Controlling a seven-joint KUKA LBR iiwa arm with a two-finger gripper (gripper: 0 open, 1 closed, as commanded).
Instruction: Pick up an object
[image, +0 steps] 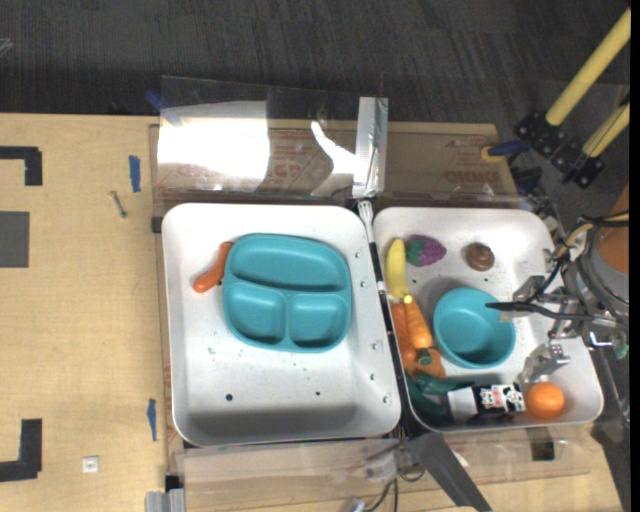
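Camera view, risks: we judge the crowding in the right bin (520, 222) the main hazard. The orange ball (546, 400), the small bottle (487, 399) lying on its side and the teal bowl (474, 327) sit close together near the gripper (548, 357), so a descent could clip the bowl's rim or nudge the ball away against the bin wall.

Camera view, second risk: the ball is round and would likely roll out of a poorly centred pinch; the bottle lies just beside it and could be dragged along.

Camera view, arm pose: the arm reaches in from the right edge over the right bin's right side, wrist low, cables and fittings spread around it, with the gripper just above and beside the orange ball.

Camera view, gripper state: we cannot tell; the tip is too cluttered to read, and we see nothing held.

Camera view, candidate objects: in the right bin also a banana (397, 268), a carrot (414, 330), a purple item (428, 251) and a brown item (481, 257) towards the far side.

Camera view, left bin (190, 330): holds a teal divided tray (287, 291) with a small orange piece (210, 270) touching its left edge; well apart from the gripper.

Camera view, table (70, 330): carries both bins side by side.
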